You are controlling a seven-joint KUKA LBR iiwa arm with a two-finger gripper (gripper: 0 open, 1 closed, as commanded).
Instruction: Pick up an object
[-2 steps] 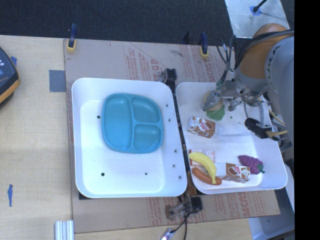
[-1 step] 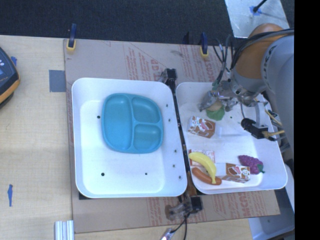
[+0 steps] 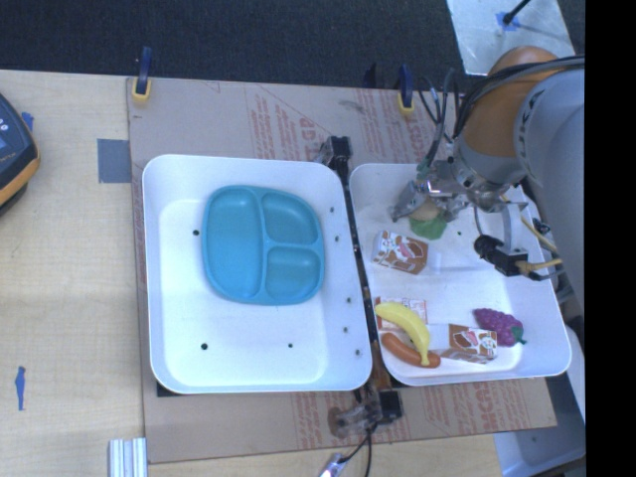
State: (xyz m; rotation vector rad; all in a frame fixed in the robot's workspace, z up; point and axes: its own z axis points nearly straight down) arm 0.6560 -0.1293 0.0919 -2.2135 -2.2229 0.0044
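Gripper (image 3: 429,207): at 12 o'clock in right bin (image 3: 556,366), over green object (image 3: 431,224); jaw state cannot be told.
Banana (image 3: 407,325): at 7 o'clock, touching hot dog (image 3: 407,350).
Grapes (image 3: 497,324): at 5 o'clock.
Left bin (image 3: 169,366): holding divided blue plate (image 3: 263,243).

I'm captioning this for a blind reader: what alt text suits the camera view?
A grey robot arm's pincer sits over a green object in the right white bin, which also holds a banana, purple grapes and small cartons. The left bin holds a blue divided plate.
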